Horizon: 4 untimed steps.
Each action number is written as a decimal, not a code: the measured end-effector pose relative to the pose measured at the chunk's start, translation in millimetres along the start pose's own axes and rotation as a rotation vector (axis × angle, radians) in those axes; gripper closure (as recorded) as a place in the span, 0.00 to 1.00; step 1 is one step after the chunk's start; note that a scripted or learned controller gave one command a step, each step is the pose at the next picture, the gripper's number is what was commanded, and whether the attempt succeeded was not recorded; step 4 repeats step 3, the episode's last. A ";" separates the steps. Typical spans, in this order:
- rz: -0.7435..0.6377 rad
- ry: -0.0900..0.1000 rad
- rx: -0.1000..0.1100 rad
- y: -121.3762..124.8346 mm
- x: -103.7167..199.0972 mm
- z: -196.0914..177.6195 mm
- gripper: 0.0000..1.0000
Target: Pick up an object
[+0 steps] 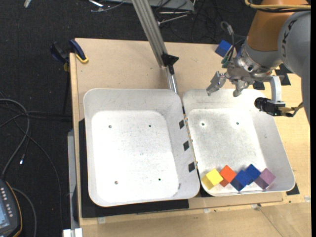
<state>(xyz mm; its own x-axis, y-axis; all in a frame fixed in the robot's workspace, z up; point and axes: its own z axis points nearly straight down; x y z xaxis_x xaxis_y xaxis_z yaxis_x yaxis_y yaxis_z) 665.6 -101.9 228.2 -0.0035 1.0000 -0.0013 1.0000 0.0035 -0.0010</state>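
Several small blocks lie in a row along the near edge of the right bin: a yellow block, an orange block, a blue block and a purple block. My gripper hangs above the far rim of the right bin, well away from the blocks. Its two fingers are spread apart and nothing sits between them. The grey arm with its orange band comes in from the upper right.
The left bin lies beside the right one. A slanted metal pole rises behind the bins. A blue clamp sits at the bench's far left corner, and another blue object by the wrist.
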 end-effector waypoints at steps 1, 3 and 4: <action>0.009 0.001 0.009 -61.0 -58.9 115.7 0.00; 0.009 -0.003 -0.005 -105.0 -92.8 132.5 0.00; 0.009 -0.003 -0.005 -105.0 -92.8 132.5 0.00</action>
